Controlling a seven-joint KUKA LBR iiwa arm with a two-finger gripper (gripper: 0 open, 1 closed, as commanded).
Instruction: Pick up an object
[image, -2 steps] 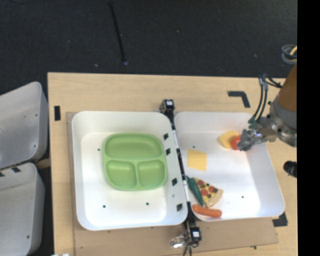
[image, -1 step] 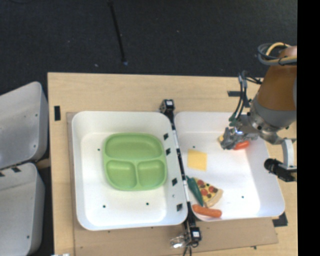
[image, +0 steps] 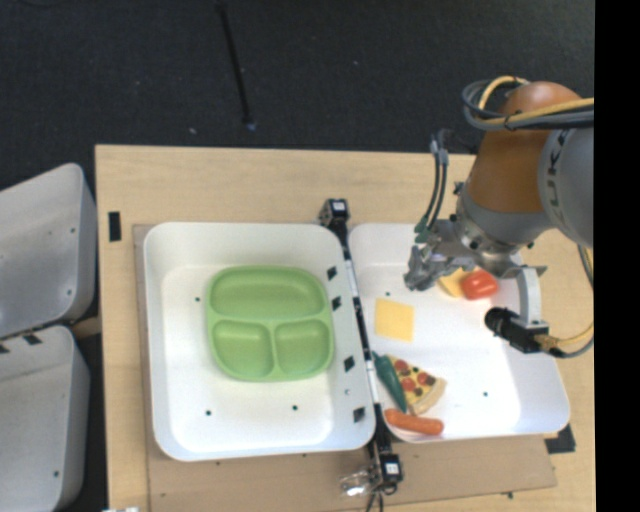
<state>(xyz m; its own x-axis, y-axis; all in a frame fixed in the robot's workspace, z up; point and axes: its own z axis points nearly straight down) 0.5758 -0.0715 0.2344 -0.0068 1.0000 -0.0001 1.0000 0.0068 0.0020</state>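
Hand (image: 432, 268), grip state can't tell, low in right bin (image: 520, 400) by red-yellow toy (image: 470, 284): prob. light, stiff, slick plastic; grab across narrow middle.

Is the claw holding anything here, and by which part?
Cannot be told: the claw sits low in the right bin beside a red and yellow toy.

One fixed camera overhead — slanted down on both bins (image: 160, 300).
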